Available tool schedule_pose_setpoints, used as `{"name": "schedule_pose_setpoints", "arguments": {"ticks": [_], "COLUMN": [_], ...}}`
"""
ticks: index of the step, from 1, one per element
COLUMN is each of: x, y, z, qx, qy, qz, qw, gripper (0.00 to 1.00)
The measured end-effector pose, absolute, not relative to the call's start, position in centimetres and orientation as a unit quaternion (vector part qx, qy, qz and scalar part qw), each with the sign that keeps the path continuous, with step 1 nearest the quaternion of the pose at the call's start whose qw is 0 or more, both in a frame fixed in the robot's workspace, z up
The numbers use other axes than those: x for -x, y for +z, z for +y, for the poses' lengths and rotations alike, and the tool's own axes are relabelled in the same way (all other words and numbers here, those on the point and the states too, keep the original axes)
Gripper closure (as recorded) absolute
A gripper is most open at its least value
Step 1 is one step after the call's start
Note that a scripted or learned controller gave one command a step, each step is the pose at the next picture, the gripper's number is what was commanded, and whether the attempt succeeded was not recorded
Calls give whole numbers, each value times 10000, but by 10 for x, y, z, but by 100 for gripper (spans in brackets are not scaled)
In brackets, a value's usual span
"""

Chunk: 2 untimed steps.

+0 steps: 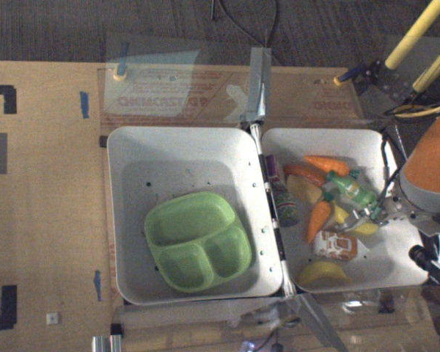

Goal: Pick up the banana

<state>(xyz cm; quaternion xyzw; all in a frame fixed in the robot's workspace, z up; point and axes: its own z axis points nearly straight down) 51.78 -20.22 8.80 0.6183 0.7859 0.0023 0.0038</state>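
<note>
The banana, yellow and curved, lies at the front of the right bin, close to its front wall. My gripper hangs low over the bin's middle right, behind the banana and to its right, well apart from it. It sits among a green bottle and a small yellow piece that peeks out just under it. The grey wrist and its orange band come in from the right edge.
In the right bin lie two orange carrots, a pale yellow item, a white and orange packet and a dark bottle along the left wall. A green divided plate lies in the left bin.
</note>
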Motion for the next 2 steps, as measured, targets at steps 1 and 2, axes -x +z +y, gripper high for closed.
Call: {"name": "schedule_pose_setpoints", "arguments": {"ticks": [1,2], "x": [-519,-570], "y": [99,191], "z": [-206,-178], "qx": [-6203,-6729], "qy": [22,4], "qz": [7843,7397], "qw": [89,13], "gripper": [100,100]}}
